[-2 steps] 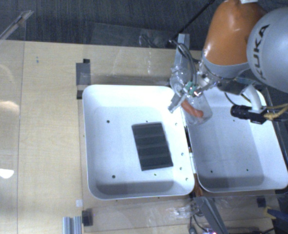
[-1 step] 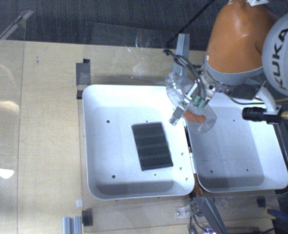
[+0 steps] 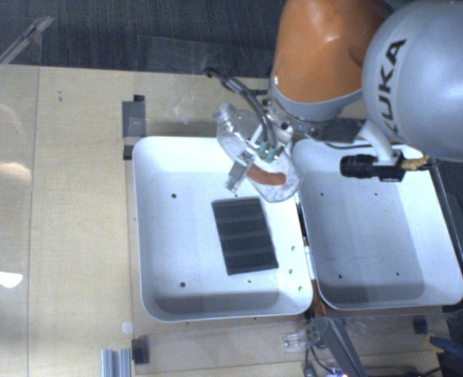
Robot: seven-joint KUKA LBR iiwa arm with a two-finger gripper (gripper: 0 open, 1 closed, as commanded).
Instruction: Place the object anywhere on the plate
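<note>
From my console, gripper (image 3: 251,159) over the left bin's (image 3: 161,210) far right corner, I cannot tell its grip, reddish object (image 3: 267,177) just under it, dark ribbed plate (image 3: 245,235) nearer, right bin (image 3: 373,242) beside.

A dark ridged rectangular plate (image 3: 245,235) is lying flat in the left bin, slightly turned (long side running toward the camera). A small reddish-orange object (image 3: 267,177) is sitting near the bin's upper right corner, apart from it.
</note>
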